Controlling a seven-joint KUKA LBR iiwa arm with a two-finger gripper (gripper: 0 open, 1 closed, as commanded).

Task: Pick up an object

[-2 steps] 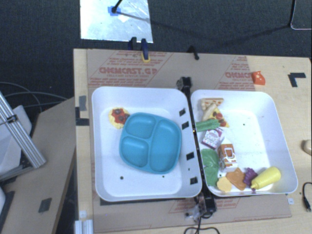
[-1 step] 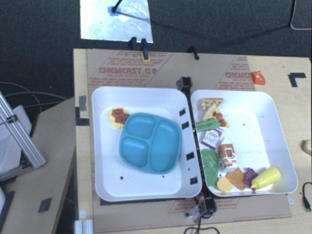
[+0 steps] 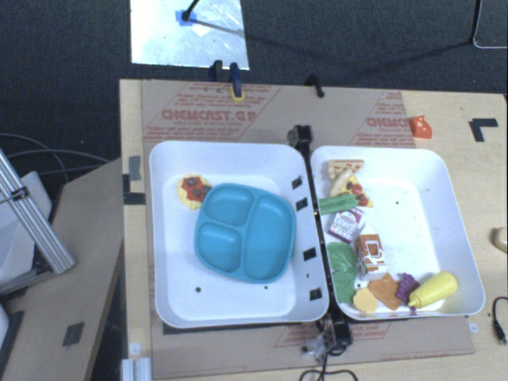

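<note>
The claw's state cannot be told from this view, so any grasp starts from scratch. The likely targets lie in the right bin [image 3: 444, 213], crowded along its left wall and near corner: a waffle piece [image 3: 344, 167] at the top, a green bean pod [image 3: 337, 203] below it, a small purple-and-white packet [image 3: 346, 225], a red-and-white carton [image 3: 371, 252], a green leafy piece [image 3: 342, 264], then a yellow disc [image 3: 365, 300], an orange cracker [image 3: 386, 290], purple grapes [image 3: 406, 284] and a yellow squash-shaped toy [image 3: 434, 289]. They touch or overlap, so a descent here could pinch two things at once, or nudge one aside and shut on nothing. Those hugging the divider risk a finger striking the wall. In the left bin [image 3: 171, 236] a blue divided plate [image 3: 244, 231] lies flat and broad, probably too wide to grip, with a small pizza toy [image 3: 193, 190] just beside it, thin enough to slip.
</note>
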